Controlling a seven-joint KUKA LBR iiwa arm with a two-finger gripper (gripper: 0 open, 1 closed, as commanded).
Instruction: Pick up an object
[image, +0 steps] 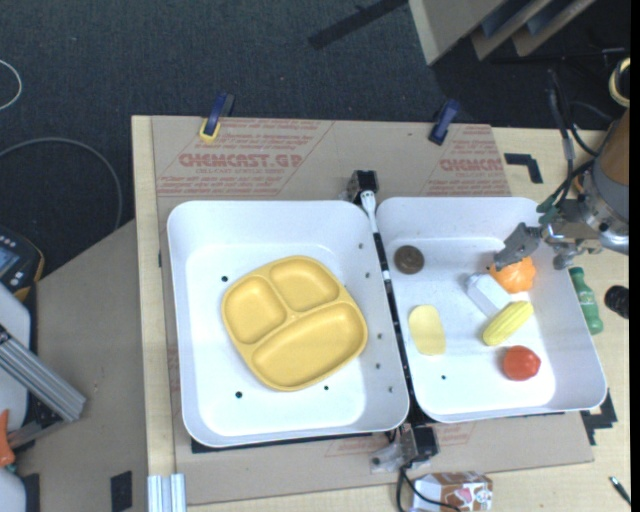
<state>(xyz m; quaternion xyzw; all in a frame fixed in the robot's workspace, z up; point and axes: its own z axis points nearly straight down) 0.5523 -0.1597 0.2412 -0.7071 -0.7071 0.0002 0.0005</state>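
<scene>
From the fixed camera above the bench, two shallow white plastic bins sat side by side on a brown cardboard-covered board (300, 150). The left bin (190, 260) held a yellow three-compartment plastic plate (293, 321), which lay near the bin's middle, with its two small compartments toward the far side.

The right bin (560, 395) served as the landmark for the loose objects. Near its far-left corner lay a small brown round disc (408, 260). Toward the near left of that bin rested a pale yellow flat oblong piece (428, 329). At the bin's middle lay a white rectangular block (487, 296), and just beside it, nearer the camera, a yellow toy corn cob (507, 322) lay tilted. Toward the bin's near-right corner sat a red round toy tomato (520, 363). Toward the bin's far right, touching the white block's far end, was an orange rounded toy fruit (515, 275).

The grey arm reached over the right bin's right wall, and its two-finger gripper (524, 250) hung directly above the orange fruit, at or very close to its top. Whether the fingers stood apart or together could not be told, nor whether they touched the fruit. Just outside the right bin's right wall lay a green bottle-shaped object (587, 298).
</scene>
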